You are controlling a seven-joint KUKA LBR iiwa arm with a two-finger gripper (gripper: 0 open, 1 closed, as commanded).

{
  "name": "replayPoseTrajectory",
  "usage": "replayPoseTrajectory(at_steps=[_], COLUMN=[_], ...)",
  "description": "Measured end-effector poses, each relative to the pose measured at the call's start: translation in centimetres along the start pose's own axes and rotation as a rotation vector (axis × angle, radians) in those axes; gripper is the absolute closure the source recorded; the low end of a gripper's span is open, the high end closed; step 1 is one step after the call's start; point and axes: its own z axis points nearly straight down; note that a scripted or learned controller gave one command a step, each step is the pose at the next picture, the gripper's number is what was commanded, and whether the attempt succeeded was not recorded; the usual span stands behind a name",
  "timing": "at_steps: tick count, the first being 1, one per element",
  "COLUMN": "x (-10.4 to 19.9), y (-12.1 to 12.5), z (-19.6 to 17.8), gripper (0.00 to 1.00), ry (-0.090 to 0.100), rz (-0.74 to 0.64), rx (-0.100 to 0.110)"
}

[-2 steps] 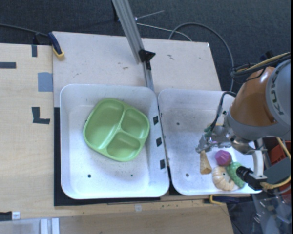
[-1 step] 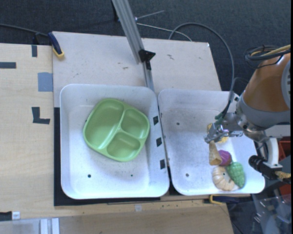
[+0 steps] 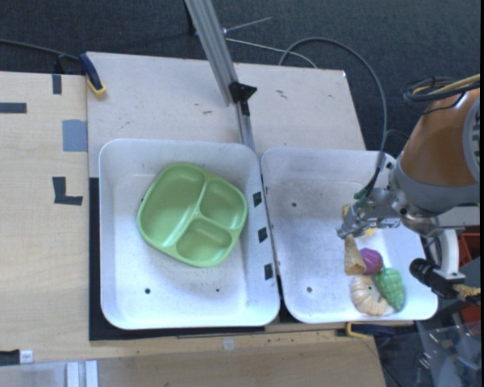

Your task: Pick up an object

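A cluster of small toy foods lies in the right bin (image 3: 315, 216) near its front right corner: a tan piece (image 3: 354, 258), a purple piece (image 3: 372, 260), a green piece (image 3: 391, 287) and a pale orange shrimp-like piece (image 3: 369, 297). My gripper (image 3: 356, 222) hangs just above the tan piece, at the cluster's upper edge. The arm (image 3: 440, 156) comes in from the right above it. Nothing shows between the fingers.
The left bin (image 3: 121, 216) holds a green divided plate (image 3: 194, 214). A metal rail (image 3: 218, 47) slants down to the seam between the bins. A cable loops behind the right bin, and a yellow-and-blue clamp (image 3: 92, 74) sits at the bench's back left.
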Motion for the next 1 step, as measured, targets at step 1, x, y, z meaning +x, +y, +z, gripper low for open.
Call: replayPoseTrajectory(at_steps=[1], x=[5.38], y=[2.82], z=[-0.86], gripper=[1.0], ry=[0.003], rz=[-0.007], rx=[-0.001])
